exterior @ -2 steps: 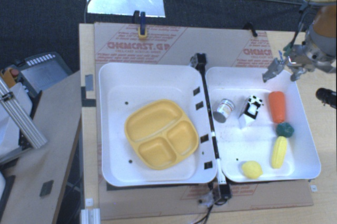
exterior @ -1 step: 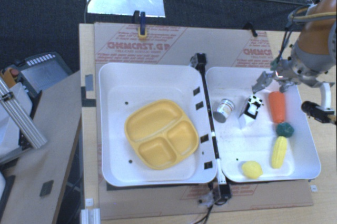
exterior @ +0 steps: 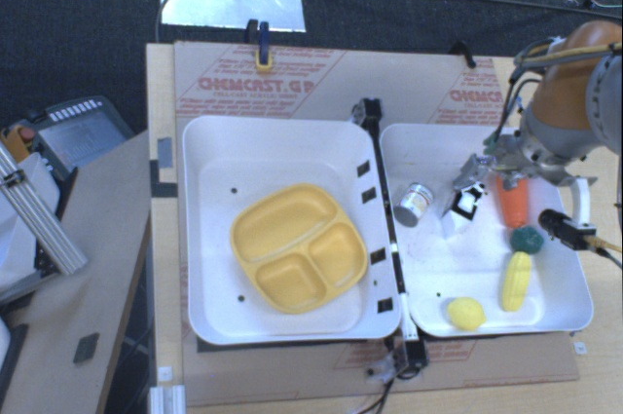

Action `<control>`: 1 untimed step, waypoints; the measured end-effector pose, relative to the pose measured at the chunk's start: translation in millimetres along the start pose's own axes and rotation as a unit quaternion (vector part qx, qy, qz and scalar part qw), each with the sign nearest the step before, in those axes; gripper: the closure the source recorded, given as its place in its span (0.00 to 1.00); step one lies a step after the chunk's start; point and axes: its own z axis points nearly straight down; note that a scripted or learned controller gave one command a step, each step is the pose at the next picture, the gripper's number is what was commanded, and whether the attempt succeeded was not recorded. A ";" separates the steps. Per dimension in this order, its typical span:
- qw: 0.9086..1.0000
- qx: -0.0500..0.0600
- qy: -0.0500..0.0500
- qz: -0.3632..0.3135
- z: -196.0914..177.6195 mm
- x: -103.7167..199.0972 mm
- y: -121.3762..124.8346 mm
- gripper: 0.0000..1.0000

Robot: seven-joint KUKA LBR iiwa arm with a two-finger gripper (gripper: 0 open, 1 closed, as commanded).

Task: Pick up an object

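Arm reaching into right bin (exterior: 428,144), claw (exterior: 469,193) hanging low mid-bin.
Claw's opening: can't tell; nothing seen between fingers. Silver can (exterior: 416,202) lying just left of claw. Carrot (exterior: 514,200), green ball (exterior: 527,239), banana (exterior: 516,280), lemon (exterior: 466,313) sitting toward right and front edges. Yellow tray (exterior: 297,246) sitting in left bin (exterior: 209,207).

The arm (exterior: 574,91) bends down, its hand (exterior: 470,191) lowered.

Yellow divided tray (exterior: 296,247) in left bin (exterior: 209,237)
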 end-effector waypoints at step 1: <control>1.000 -0.001 0.002 -0.001 38.8 2.7 1.4 0.00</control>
